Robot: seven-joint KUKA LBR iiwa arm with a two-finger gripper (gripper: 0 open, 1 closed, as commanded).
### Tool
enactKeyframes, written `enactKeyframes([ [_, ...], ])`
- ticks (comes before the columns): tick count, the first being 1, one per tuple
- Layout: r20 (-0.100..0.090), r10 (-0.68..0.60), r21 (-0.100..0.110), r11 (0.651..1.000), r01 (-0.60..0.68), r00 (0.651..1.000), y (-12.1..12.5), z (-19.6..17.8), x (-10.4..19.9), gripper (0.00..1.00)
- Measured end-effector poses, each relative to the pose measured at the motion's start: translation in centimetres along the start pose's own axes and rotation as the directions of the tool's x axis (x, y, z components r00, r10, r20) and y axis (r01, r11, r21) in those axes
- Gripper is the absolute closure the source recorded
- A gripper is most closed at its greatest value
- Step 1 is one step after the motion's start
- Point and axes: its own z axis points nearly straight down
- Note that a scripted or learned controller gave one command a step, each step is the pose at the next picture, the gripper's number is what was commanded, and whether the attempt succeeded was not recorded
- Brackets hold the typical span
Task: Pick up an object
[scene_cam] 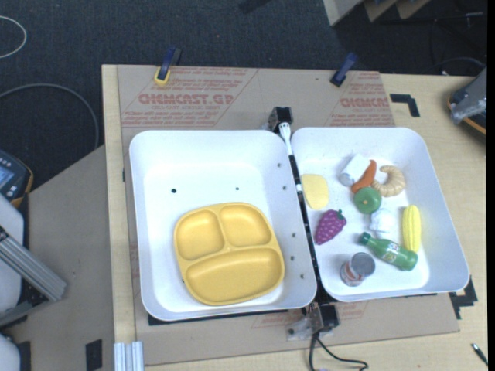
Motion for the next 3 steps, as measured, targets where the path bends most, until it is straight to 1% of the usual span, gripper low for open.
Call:
enactKeyframes([
  [1, 0.001, 0.006, 0.009, 1.000, -0.006, 1.000, 0.1, -0.4, -0.3, 1.00],
  [2, -0.003, 0.011, 0.027, 1.000, -0.011, 1.000, -0.3, 10.9, -2.3, 1.00],
  [3, 0.001, 0.006, 0.009, 1.000, -0.006, 1.000, -0.1, 9.1, -2.3, 1.00],
])
